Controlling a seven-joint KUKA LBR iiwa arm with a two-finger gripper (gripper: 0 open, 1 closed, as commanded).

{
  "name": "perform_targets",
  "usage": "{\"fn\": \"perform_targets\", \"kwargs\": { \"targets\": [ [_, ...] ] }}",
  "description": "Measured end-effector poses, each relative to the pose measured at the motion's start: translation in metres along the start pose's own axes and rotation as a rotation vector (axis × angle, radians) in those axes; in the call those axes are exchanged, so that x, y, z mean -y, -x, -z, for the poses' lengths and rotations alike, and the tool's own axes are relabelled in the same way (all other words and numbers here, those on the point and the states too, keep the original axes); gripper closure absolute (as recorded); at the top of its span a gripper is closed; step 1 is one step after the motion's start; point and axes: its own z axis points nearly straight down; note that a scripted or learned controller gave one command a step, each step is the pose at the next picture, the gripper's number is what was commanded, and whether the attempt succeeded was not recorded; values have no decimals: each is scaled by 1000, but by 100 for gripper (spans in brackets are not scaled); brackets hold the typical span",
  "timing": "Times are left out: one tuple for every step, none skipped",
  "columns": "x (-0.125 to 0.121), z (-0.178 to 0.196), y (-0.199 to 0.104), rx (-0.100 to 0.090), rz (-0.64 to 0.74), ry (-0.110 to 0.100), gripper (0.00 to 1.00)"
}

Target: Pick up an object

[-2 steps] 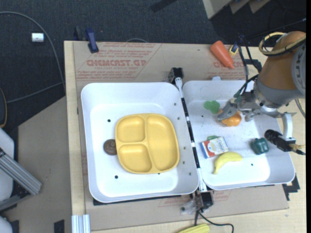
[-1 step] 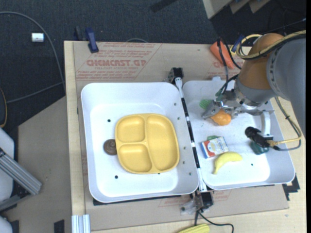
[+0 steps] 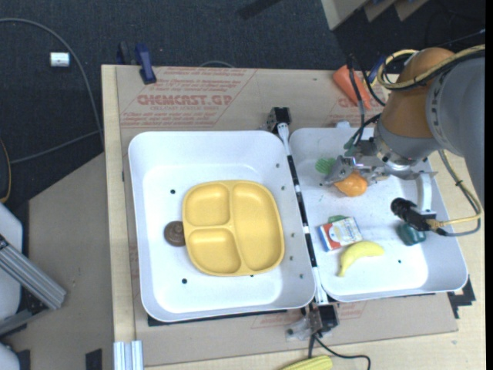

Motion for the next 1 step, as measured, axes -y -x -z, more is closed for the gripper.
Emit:
{"fn": "perform_targets", "kwargs": {
  "targets": [
    [10,91,-87,-2,1,-1,100]
  ]
}}
